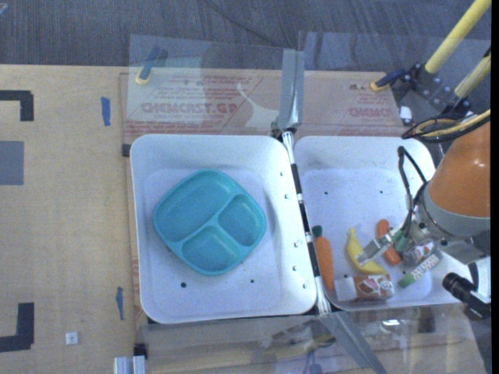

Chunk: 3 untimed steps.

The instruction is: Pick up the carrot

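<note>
Nearest the camera, a small red-and-white packet point(375, 287) lies at the right white bin's point(343, 179) front edge. Just at its 9 o'clock the slim orange carrot with a green top point(323, 260) lies lengthwise against the bin's left wall, untouched. At the packet's 12 o'clock sits a yellow toy banana point(357, 252). The hand point(392, 244) hovers low beside the banana; whether it is open I cannot tell. A teal sectioned plate point(209, 221) fills the left white bin point(156, 162) on the table point(62, 209).

Grey arm point(468, 209) with orange band, black cable.
</note>
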Each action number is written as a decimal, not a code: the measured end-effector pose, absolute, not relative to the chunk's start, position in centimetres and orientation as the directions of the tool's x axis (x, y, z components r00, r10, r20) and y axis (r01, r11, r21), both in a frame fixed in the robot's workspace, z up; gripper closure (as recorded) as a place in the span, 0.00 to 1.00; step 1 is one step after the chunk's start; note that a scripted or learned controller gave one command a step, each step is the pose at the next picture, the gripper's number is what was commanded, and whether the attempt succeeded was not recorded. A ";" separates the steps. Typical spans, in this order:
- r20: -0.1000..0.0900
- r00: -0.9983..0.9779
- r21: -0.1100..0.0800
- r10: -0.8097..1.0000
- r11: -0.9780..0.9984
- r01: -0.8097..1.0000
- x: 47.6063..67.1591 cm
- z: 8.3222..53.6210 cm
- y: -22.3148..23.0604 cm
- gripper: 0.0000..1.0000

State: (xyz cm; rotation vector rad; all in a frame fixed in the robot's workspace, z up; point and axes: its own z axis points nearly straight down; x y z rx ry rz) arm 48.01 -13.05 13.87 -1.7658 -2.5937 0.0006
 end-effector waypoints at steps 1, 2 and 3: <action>-0.002 -0.429 0.005 0.903 0.429 0.903 48.5 10.9 -14.7 0.00; -0.014 -0.520 0.015 0.854 0.521 0.854 48.7 9.4 -16.0 0.00; -0.004 -0.664 0.002 0.748 0.664 0.748 48.1 14.0 -18.1 0.00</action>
